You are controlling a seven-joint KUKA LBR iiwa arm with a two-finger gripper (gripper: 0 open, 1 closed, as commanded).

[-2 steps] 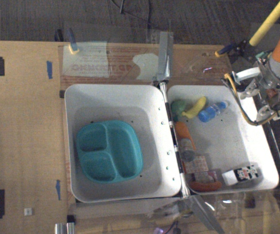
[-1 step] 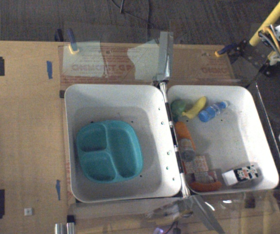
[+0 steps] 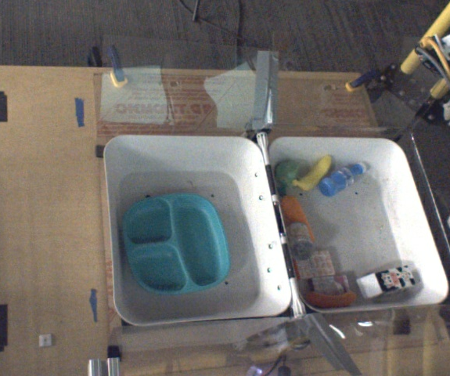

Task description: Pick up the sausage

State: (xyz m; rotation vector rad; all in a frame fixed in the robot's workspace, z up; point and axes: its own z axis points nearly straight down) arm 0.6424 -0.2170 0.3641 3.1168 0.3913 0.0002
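Observation:
The sausage is a short red-orange link. It lies flat along the near wall of the right bin, in that bin's front left corner. A pinkish block lies right behind it and looks to touch it. A small white and black carton rests just to its right.
Along the right bin's left wall lie a grey can, an orange carrot and a green item. A banana and a blue bottle sit at the back. The left bin holds a teal divided plate.

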